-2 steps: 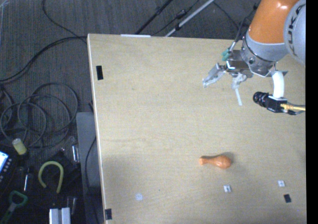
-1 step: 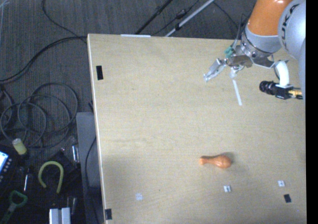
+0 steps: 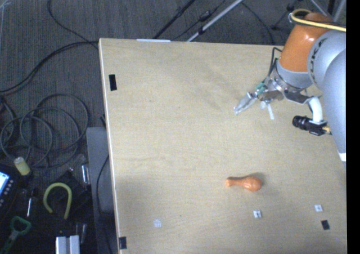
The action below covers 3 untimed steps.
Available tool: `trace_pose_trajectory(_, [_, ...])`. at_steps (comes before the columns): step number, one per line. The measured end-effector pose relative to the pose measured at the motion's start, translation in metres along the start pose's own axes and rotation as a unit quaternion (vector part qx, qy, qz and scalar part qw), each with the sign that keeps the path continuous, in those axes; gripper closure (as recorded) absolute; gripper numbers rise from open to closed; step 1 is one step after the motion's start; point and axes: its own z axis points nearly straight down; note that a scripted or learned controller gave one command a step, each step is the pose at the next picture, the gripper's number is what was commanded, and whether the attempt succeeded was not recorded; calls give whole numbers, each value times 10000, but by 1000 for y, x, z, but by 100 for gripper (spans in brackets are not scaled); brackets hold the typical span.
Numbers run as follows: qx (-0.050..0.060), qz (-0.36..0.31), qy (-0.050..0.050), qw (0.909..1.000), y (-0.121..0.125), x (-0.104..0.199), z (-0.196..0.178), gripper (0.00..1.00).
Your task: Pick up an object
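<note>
On the pale wooden desk (image 3: 169, 134) the one thing to pick up is a small orange object (image 3: 245, 183), shaped like a little gourd or pear: a narrow neck pointing left and a rounder bulb to the right. It lies on its side, below the pincer and well apart from it, towards the desk's near edge. It looks light and probably smooth, likely plastic or rubber, so it may roll or squirt out under a careless pinch. The bulb seems the surest place to grip, across its width; the thin neck offers less surface and could pivot.

Up and to the right of the orange object, the pincer (image 3: 254, 101) hangs above the desk, its pale fingers splayed apart and holding nothing. The picture is coarse, so the fingertips blur into the desk's surface and their exact gap is hard to judge. The grey arm (image 3: 329, 72) is cut off at the right. The object's material and any surface detail cannot be made out.
</note>
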Motion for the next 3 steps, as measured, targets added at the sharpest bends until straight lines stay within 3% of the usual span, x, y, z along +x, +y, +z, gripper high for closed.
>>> trace_pose_trajectory(1, [-25, -1796, -13, 9837, -2, -16, -13, 0])
trace_pose_trajectory(2, [-33, -4540, -8, 8910, -2, -15, 12, 0])
trace_pose_trajectory(3, [-40, -3531, -8, 9356, -10, -14, -86, 0])
